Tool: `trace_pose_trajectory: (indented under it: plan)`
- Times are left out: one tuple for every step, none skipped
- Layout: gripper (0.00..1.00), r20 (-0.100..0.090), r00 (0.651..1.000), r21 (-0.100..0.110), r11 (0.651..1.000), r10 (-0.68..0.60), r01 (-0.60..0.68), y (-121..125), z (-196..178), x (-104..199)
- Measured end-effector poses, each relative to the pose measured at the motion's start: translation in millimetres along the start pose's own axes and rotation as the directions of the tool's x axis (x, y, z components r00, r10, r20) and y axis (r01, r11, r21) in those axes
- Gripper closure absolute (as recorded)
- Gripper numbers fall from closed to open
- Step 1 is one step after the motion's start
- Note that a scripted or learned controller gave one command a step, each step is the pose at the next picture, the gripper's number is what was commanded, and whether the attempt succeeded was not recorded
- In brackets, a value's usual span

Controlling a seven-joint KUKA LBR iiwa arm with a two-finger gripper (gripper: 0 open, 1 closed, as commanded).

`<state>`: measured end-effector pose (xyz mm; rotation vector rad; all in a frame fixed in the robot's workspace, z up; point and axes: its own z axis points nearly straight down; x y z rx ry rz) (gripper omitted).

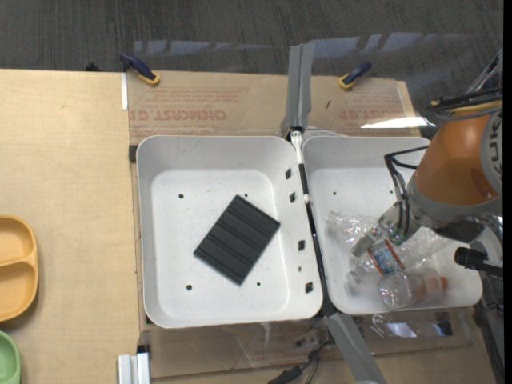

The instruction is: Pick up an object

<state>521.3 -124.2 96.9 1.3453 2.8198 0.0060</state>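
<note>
Near edge, right bin (pixel 320 214): crushed clear plastic bottle (pixel 398 274) with red-blue label lying among crinkled clear wrap, gripper (pixel 382 240) down right at the bottle's upper end, touching or just above it, finger spread impossible to tell under the orange-banded arm (pixel 452 166). Left bin (pixel 148 214): dark ribbed rectangular pad (pixel 238 238) lying flat, turned diagonal, near the middle. Left on the tabletop (pixel 64 150) a yellow divided tray (pixel 16 266); beyond the bins, brown cardboard (pixel 208 106) held by two blue-yellow clamps (pixel 140 69).
</note>
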Motion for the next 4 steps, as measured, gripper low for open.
trace_pose_trajectory:
  plan:
    - [0.0, -0.011, 0.988, 0.006, 0.988, -0.152, 0.152, -14, -57, 43]
    - [0.0, -0.011, 0.992, 0.013, 0.992, 0.123, -0.123, 25, -95, 50]
    - [0.0, -0.011, 0.96, 0.016, 0.96, 0.279, -0.279, 5, 6, 14]
    - [0.0, -0.009, 0.955, 0.013, 0.955, 0.296, -0.296, -13, 4, 42]
